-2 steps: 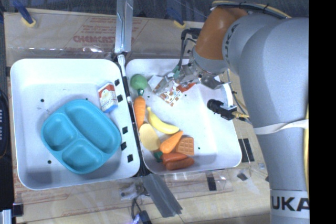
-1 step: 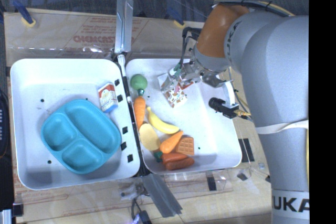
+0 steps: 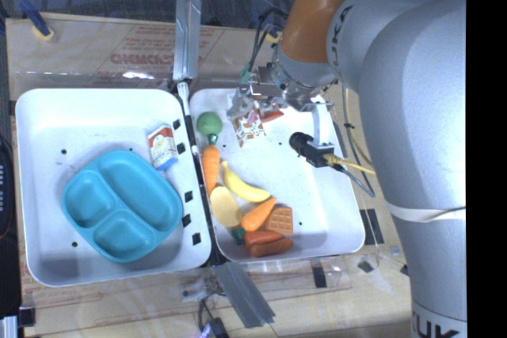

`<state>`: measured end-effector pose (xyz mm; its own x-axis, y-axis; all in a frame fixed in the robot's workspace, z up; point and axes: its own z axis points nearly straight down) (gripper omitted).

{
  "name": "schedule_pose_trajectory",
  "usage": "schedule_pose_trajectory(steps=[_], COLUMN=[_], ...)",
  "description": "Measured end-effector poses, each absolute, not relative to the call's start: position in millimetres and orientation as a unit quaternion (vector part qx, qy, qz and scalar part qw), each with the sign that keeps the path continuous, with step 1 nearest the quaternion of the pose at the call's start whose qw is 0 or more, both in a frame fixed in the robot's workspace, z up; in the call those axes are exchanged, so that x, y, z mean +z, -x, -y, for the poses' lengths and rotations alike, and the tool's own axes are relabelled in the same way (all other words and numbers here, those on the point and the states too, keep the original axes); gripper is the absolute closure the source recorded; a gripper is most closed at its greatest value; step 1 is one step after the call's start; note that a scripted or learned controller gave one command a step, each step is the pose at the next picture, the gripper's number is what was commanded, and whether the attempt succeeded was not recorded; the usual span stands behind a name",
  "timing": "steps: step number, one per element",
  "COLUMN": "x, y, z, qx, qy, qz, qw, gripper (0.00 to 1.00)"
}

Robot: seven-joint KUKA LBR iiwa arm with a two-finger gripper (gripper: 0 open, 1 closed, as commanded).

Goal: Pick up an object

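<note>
My gripper point(image 3: 250, 108) hangs over the far left part of the right bin point(image 3: 333, 194). It is shut on a small red and white carton point(image 3: 253, 127), which sits tilted between the fingers, its top hidden by them. Lying in the same bin are a green ball point(image 3: 209, 123), a carrot point(image 3: 210, 167), a banana point(image 3: 244, 187), a pale yellow piece point(image 3: 224, 207), a second orange carrot point(image 3: 259, 214), a waffle square point(image 3: 280, 220) and a reddish sausage point(image 3: 268, 246).
The left bin point(image 3: 47, 123) holds a blue divided tray point(image 3: 120, 204) and another small carton point(image 3: 162, 146) by the divider. A metal bar point(image 3: 187, 36) stands between the bins at the back. The grey arm point(image 3: 396, 75) fills the right side.
</note>
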<state>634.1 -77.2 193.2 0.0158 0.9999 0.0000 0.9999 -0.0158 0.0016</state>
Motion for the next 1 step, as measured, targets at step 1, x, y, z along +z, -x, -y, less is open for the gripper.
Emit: schedule_pose_trajectory(steps=[1], x=[242.1], y=[-607.8], z=[97.7], qx=[0.0002], qy=[-0.65], qz=[-0.76], qw=[0.001], gripper=[1.0])
